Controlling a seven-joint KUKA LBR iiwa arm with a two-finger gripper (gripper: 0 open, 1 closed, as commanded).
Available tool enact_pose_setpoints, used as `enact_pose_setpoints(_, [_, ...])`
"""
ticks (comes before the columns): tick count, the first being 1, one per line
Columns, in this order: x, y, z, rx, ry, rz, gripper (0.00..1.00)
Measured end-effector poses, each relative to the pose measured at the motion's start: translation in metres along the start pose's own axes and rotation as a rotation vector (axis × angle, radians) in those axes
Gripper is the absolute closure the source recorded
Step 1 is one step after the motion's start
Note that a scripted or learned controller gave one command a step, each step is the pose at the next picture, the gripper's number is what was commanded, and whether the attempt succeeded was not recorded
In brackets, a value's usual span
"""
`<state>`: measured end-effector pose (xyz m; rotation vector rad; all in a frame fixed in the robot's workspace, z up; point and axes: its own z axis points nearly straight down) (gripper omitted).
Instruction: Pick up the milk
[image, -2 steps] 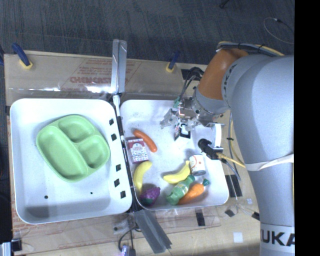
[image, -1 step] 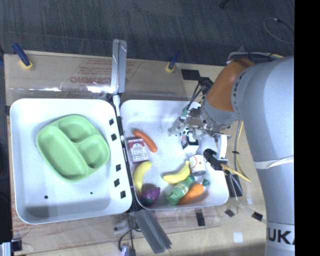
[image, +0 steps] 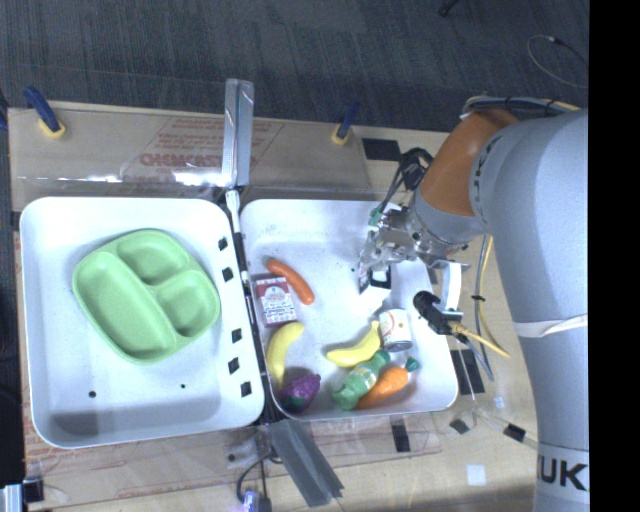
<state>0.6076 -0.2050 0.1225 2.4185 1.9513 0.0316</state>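
Arm (image: 520, 230): hangs over right bin (image: 300, 215).
Jaws: cannot tell.
Milk (image: 275, 300): flat against wall.
Risk: sausage (image: 290, 281) touching it.

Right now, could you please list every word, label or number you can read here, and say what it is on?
"UK": white letters, cut off at the frame edge, on the arm's grey base.
Red print on the bench sheet: too faint to read.
Label on the red carton: too blurred to read.

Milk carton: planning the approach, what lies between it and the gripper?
In the camera view, mostly bare bin floor; the orange sausage lies just beside the milk carton.
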Motion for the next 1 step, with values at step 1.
enact_pose_setpoints(1, [0.0011, -0.0001, 0.0001, 0.000, 0.001, -0.001, 0.00])
